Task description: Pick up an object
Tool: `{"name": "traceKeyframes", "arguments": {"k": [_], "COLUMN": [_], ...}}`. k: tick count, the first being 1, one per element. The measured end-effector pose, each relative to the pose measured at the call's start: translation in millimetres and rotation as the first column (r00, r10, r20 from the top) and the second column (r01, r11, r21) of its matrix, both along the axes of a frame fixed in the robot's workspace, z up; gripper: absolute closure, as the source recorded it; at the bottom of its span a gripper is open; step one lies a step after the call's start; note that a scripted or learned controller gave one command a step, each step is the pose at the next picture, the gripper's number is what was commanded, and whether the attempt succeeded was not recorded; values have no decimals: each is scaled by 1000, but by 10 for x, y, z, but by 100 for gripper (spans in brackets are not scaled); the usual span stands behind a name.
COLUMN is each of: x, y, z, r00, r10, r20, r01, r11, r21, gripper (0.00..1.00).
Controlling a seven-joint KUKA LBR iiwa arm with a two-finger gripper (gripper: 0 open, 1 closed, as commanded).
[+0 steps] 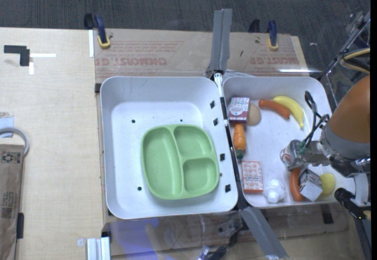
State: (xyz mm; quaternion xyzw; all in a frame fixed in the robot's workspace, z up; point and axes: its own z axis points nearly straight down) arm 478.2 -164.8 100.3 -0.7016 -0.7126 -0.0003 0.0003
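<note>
The right bin [268,85] holds several small items: a red box [238,108], a yellow banana [293,109], an orange sausage-shaped piece [274,107], a carrot [239,137], a red carton [252,176], a white lump [274,191], an orange piece [294,185], a white-and-black box [310,187] and a yellow ball [327,182]. My gripper [296,155] hangs low over the right side of this bin, just above the orange piece and the white-and-black box. The arm's orange band covers the bin's right edge.
The left bin [118,135] holds a green divided plate [179,161]. A grey divider bar [221,40] runs between the bins at the back. Two clamps [101,33] [271,35] hold a cardboard sheet behind them. A brown paper bag [10,194] lies at the far left.
</note>
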Motion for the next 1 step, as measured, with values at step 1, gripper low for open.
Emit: {"name": "traceKeyframes", "arguments": {"k": [1], "x": [1], "y": [1005], "z": [1146], "r00": [995], "r10": [97], "r20": [-1], "r01": [-97], "r11": [995], "r21": [-1], "gripper": [100]}}
